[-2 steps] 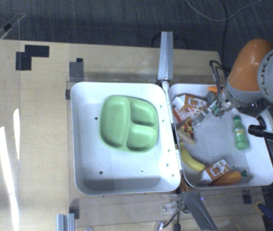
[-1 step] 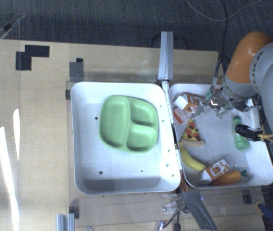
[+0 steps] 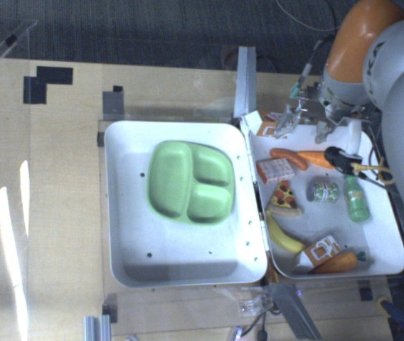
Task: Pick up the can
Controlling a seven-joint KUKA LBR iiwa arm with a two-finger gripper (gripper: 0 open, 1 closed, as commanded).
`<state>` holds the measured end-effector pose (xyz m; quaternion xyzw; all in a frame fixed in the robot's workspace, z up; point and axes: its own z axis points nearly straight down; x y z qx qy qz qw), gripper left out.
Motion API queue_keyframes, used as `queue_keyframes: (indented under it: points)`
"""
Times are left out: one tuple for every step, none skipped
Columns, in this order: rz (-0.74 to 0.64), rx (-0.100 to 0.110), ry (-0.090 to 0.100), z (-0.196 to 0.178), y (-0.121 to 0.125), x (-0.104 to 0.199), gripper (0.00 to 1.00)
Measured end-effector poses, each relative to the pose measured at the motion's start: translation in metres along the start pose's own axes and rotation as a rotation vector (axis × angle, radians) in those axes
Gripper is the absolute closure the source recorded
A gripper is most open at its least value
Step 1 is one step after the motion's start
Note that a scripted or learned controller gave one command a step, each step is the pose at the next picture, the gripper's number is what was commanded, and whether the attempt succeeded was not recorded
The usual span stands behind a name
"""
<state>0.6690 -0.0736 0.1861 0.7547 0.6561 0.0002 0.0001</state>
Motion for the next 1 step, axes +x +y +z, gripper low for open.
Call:
queue_keyframes:
  points:
    - [0.182, -0.002, 0.0, 0.0843, -0.0782, -0.0695, 0.0]
